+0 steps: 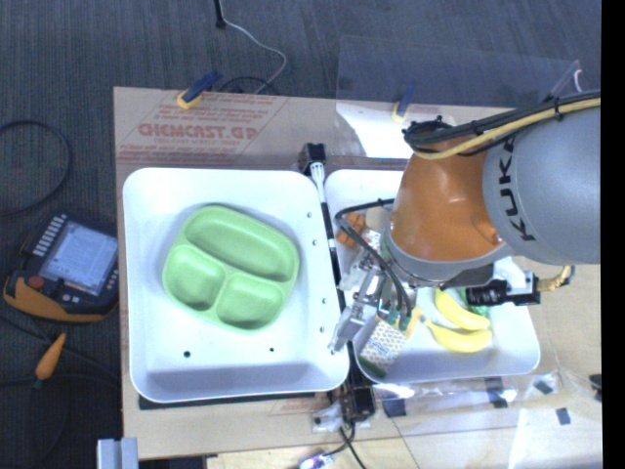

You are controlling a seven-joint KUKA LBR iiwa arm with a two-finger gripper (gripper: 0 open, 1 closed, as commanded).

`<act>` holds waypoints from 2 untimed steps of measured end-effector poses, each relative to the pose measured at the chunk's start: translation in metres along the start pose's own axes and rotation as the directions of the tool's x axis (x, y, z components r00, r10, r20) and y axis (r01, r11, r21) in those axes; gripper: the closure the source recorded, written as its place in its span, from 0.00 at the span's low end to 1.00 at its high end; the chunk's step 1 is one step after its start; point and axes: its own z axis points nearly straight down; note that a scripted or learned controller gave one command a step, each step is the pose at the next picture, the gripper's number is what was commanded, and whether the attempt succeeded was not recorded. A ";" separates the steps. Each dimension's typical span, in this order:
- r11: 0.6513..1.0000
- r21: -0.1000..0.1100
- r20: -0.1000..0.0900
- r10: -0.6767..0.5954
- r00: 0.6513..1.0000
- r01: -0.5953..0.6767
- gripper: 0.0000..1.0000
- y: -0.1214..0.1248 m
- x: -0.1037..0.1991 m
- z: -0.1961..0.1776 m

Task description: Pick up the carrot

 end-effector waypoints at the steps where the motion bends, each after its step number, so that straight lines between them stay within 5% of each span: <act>1: 0.999 0.002 0.007 -0.034 0.999 0.034 0.00 -0.022 -0.092 -0.002; 2: 0.996 0.000 0.005 0.088 0.996 -0.088 0.00 -0.009 -0.148 -0.002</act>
